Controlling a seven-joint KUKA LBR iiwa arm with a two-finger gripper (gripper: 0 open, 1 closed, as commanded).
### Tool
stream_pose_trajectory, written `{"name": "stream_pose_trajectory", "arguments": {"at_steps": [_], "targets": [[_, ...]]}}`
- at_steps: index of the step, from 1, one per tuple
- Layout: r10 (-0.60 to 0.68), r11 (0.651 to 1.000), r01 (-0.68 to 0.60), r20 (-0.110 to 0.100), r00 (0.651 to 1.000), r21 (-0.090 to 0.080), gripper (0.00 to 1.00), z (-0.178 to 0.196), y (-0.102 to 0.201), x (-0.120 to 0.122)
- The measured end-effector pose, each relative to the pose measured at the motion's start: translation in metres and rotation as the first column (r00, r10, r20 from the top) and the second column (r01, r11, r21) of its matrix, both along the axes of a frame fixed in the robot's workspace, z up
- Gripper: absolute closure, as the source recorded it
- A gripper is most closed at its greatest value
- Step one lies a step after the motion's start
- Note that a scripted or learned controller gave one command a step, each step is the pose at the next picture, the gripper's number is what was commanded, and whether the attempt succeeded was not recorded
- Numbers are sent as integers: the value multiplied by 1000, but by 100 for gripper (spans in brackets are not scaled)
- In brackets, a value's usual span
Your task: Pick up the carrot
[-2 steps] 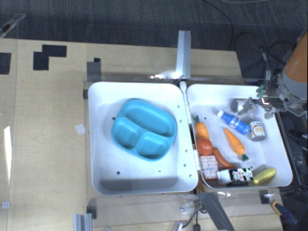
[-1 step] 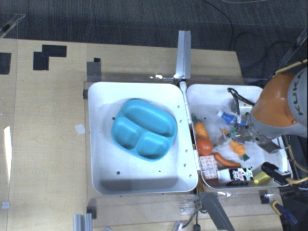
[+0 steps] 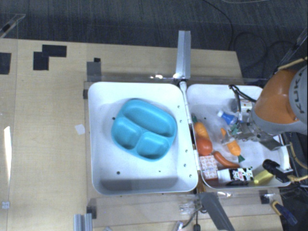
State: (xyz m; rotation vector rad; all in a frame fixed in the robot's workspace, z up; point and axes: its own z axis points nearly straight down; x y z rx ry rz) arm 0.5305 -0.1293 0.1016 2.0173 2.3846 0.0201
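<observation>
I see the hand low in the crowded right bin, just above the small orange carrot; I cannot tell its opening. The left bin holds a smooth blue divided tray.

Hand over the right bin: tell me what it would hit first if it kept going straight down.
Most likely the carrot, which lies just under the hand in the right bin. Depth is unclear from this slanted view, so it could land beside it.
</observation>
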Motion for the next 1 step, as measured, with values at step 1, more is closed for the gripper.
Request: {"name": "stream_pose_trajectory", "arguments": {"at_steps": [1], "targets": [[-18,1000,18,-16,1000,2,100,95,70,42]]}}
